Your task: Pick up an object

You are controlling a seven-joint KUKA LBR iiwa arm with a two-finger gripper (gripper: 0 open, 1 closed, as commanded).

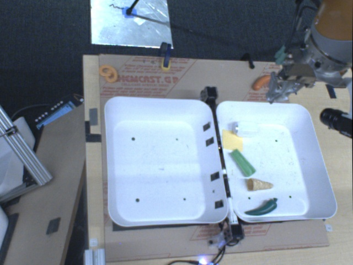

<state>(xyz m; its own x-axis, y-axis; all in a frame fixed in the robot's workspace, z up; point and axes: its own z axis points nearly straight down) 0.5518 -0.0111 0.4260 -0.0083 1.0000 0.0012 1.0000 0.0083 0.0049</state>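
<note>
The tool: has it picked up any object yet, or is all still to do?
Nothing looks done. The tool hangs over the right bin's far edge with no object in it. The yellow block, green stick, cone and pepper all lie in that bin, unpicked.

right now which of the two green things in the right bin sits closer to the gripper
The straight light-green stick, just below the yellow block. The other, a curved dark-green pepper, lies by the bin's near rim, farther from the gripper.

Four small objects (242, 162) in the right bin (309, 148), clustered near its left wall beside the left bin (160, 159).
</note>
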